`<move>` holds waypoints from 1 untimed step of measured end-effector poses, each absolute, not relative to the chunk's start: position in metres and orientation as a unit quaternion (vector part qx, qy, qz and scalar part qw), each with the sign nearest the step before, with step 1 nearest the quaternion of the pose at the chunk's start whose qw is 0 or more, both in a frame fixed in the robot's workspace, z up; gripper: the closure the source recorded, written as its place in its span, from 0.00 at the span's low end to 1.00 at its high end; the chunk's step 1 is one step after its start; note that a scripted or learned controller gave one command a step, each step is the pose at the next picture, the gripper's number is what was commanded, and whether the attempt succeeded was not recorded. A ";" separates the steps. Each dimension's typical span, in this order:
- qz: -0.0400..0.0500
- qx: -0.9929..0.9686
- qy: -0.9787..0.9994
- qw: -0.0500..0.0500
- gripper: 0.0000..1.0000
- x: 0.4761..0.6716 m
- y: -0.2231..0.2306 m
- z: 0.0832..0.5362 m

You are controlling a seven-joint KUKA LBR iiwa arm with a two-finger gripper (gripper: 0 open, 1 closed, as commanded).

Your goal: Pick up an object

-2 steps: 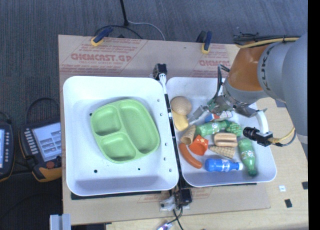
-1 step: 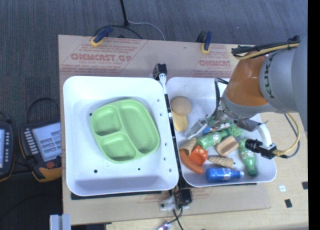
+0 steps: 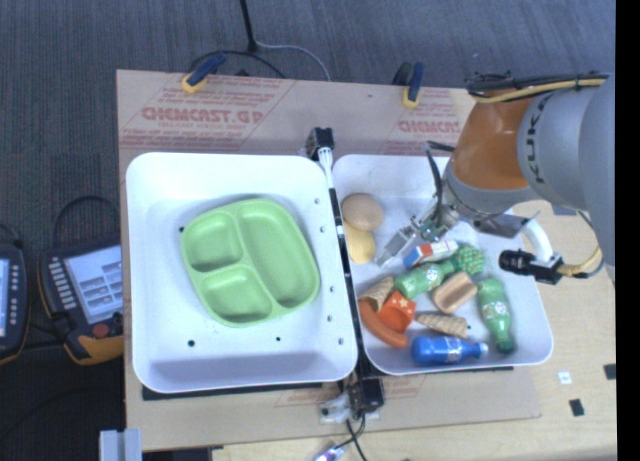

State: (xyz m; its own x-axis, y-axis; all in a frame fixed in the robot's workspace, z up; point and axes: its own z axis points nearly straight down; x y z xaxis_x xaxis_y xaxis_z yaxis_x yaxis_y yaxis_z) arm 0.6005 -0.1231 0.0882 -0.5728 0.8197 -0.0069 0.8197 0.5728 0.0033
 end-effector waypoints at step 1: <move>0.001 0.426 0.905 0.009 0.00 0.533 -0.103 0.089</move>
State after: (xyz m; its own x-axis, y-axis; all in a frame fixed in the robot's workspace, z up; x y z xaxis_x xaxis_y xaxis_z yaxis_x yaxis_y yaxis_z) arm 0.5335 -0.1032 0.0890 -0.6377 0.7702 -0.0145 0.7701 0.6378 0.0099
